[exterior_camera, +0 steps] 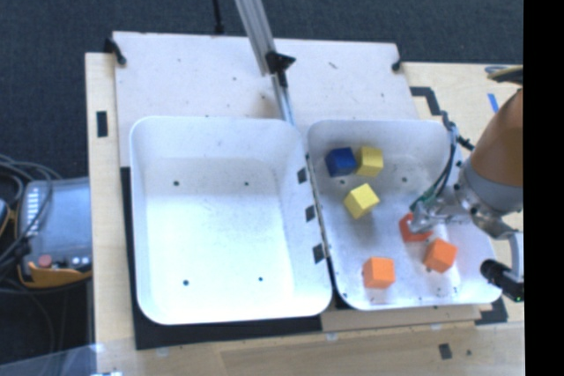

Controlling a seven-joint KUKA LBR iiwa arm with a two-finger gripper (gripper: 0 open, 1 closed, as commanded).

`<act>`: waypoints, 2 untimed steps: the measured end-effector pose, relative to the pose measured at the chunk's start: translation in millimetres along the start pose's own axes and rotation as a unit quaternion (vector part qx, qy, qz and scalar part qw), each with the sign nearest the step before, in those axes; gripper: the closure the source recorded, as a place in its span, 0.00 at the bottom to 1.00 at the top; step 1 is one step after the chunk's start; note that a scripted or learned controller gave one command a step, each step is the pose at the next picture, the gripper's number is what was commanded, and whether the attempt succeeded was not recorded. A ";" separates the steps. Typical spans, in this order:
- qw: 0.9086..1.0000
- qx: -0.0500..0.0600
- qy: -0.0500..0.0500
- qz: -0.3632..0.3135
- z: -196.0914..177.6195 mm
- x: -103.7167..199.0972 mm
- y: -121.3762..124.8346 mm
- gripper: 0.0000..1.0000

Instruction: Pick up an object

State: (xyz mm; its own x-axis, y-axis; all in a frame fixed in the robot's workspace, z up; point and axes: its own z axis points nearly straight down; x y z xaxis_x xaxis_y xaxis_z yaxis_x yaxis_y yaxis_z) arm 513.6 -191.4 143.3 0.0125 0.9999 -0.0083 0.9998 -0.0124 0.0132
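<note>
Leftmost, you see a grey device with cables (48, 229) beside the bench (264, 348). Next comes the left bin (145, 189), then a slanted aluminium pole (251, 4) rising behind the seam between the bins. Move on to the right bin (388, 135): a blue cube (340, 161) touches a yellow cube (371, 161) near the far wall, another yellow cube (360, 200) sits just in front of them, and an orange cube (379, 271) lies near the front wall. Further right, the gripper (423, 220) is down over a red-orange block (412, 230); you cannot tell from this view how far the fingers are apart or whether they have it. A second orange cube (440, 255) sits just beside. The arm (498, 154) enters at the right edge.
</note>
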 end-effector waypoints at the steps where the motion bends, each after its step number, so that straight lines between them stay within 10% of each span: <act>1: 1.000 0.003 0.003 -0.007 -63.5 -4.3 -1.5 1.00; 2: 1.000 0.005 0.004 -0.008 -70.0 -5.6 -0.7 1.00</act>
State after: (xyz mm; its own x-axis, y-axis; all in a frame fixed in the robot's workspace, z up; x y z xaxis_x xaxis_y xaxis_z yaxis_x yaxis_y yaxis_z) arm 511.9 -196.4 213.4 -0.0037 1.0000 -0.0014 1.0000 0.0037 0.0027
